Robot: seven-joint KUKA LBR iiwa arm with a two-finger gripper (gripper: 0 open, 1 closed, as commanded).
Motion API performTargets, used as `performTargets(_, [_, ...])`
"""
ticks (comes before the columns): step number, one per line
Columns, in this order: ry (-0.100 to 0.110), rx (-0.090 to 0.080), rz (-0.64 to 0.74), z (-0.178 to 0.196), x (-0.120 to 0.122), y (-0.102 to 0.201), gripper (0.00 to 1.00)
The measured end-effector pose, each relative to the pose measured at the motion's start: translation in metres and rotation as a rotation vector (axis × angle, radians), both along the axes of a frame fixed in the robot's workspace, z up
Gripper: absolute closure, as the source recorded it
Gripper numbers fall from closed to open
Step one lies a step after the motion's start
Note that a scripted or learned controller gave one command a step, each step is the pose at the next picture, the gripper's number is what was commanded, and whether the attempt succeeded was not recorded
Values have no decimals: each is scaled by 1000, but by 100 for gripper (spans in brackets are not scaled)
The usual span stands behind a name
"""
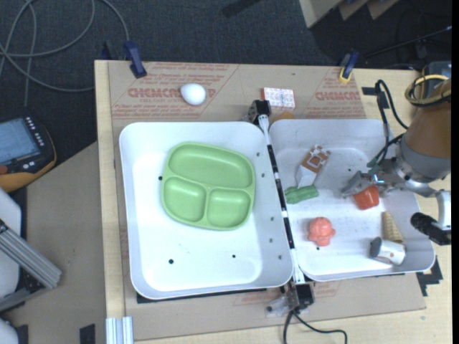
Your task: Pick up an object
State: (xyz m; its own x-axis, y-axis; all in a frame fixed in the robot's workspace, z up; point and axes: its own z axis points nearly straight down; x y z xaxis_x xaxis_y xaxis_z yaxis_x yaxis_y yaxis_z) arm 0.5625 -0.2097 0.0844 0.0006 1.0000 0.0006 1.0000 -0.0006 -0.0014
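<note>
Nearest the camera in the right bin point(337, 267) sits a white and grey piece point(387, 250), then a pink lump point(321, 230). Further up, the claw point(361, 186) hangs right over an orange-red object point(366, 198), touching or nearly so. Can't tell if it's gripping.

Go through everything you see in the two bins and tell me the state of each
green divided plate: upright, nothing in its compartments, left bin
green block: lying flat, right bin
pink toy: resting free
orange object: at the gripper
cone: lying on its side
</note>
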Motion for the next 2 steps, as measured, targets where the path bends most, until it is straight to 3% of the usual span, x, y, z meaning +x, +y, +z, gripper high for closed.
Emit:
performTargets(1, [-4,-1,-1,11,1,0,100])
performTargets(2, [-4,0,3,141,22,90,100])
